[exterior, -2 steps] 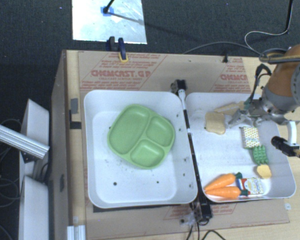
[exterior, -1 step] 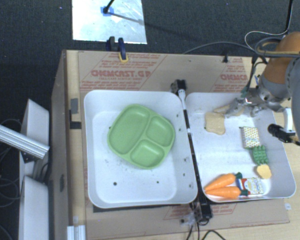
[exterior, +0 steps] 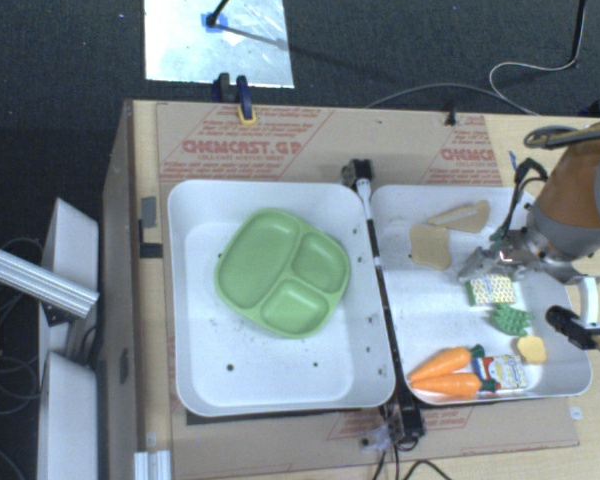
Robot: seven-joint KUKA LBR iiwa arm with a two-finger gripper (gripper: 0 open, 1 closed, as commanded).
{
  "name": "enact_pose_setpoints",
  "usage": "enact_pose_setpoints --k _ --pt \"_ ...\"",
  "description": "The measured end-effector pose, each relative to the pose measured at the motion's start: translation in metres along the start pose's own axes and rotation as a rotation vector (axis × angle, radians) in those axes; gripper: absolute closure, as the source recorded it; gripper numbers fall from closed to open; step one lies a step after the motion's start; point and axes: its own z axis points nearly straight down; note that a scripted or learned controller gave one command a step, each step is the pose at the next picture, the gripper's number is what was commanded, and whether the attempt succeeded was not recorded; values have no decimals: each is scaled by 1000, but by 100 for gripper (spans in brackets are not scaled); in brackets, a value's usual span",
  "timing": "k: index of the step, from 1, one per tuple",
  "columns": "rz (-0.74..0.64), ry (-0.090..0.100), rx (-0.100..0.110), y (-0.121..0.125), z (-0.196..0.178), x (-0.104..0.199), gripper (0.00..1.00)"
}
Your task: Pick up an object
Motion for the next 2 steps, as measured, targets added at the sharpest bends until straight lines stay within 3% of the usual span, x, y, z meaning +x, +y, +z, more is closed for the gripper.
enact_pose_setpoints --k 1,2 --pt "-3 0 -3 76 -1 18 0" --pt "0 -1 0 6 0 -9 0"
